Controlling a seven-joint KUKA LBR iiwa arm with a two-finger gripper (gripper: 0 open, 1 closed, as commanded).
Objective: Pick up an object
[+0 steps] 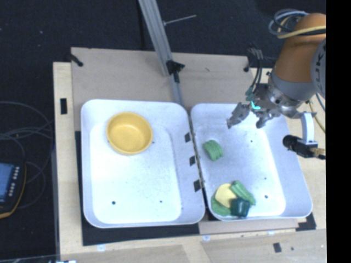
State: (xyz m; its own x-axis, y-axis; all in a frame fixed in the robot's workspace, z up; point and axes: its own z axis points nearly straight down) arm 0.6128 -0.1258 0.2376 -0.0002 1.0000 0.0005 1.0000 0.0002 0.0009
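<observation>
- A pale wooden bench (219, 81) stands on a dark, nearly black floor (33, 26).
- A grey metal rail (155, 29) slants up from the bench's far side.
- Thin cables (27, 125) trail over the floor at left, near a handheld control pendant (10, 185).

The right bin (277, 163) has open floor through its middle and right side. A green lump (213, 149) sits near its left wall, and a pile of toys (232, 199) crowds the near end. In the left bin (137, 201), a yellow bowl (129, 132) takes the far-left corner.
</observation>
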